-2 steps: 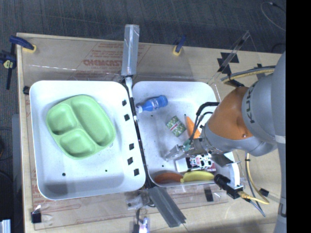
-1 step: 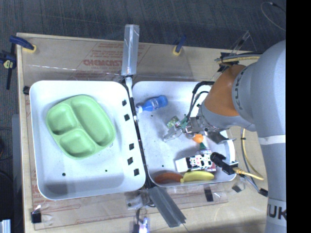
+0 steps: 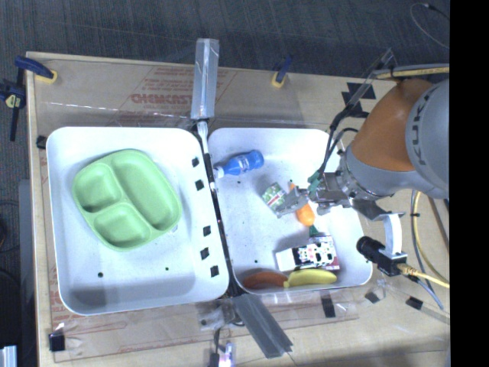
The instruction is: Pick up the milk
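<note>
A small white and green carton point(image 3: 272, 195), which looks like the milk, lies tilted in the middle of the right bin point(image 3: 252, 145). My gripper point(image 3: 296, 199) is low over the bin, just right of that carton and touching or nearly touching it. An orange piece point(image 3: 305, 215) sits directly below the gripper. A larger white carton with red and black print point(image 3: 310, 254) lies on its side nearer the front, apart from the gripper. The arm's grey wrist and orange band point(image 3: 390, 132) reach in from the right.
A blue bottle point(image 3: 240, 163) lies at the right bin's back left. A banana point(image 3: 310, 278) and a red-brown sausage point(image 3: 260, 280) rest along its front wall. The left bin point(image 3: 69, 281) holds a green divided plate point(image 3: 126, 197).
</note>
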{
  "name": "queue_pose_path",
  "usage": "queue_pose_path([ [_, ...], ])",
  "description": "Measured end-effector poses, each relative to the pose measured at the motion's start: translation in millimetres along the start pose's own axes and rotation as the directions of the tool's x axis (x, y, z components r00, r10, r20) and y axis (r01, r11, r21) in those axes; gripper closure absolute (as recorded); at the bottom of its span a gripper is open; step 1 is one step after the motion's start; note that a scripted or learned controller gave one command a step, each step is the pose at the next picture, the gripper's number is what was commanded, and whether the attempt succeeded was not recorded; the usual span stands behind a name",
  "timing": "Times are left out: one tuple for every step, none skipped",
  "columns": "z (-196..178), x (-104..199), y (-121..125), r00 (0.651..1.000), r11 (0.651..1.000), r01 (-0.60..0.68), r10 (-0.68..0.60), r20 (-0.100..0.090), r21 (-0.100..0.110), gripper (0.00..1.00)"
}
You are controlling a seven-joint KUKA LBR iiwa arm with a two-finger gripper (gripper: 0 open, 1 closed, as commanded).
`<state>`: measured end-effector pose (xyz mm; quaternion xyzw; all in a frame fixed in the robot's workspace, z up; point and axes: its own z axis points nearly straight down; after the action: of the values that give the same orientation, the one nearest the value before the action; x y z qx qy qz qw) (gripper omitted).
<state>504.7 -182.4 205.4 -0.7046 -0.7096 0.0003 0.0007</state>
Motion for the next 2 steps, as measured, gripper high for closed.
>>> queue_pose_path([
  [116, -29, -28, 1.0, 1.0, -0.005, 0.005, 0.002, -0.001, 0.0],
  [3, -29, -27, 0.994, 0.994, 0.11, -0.11, 0.001, -0.001, 0.0],
])
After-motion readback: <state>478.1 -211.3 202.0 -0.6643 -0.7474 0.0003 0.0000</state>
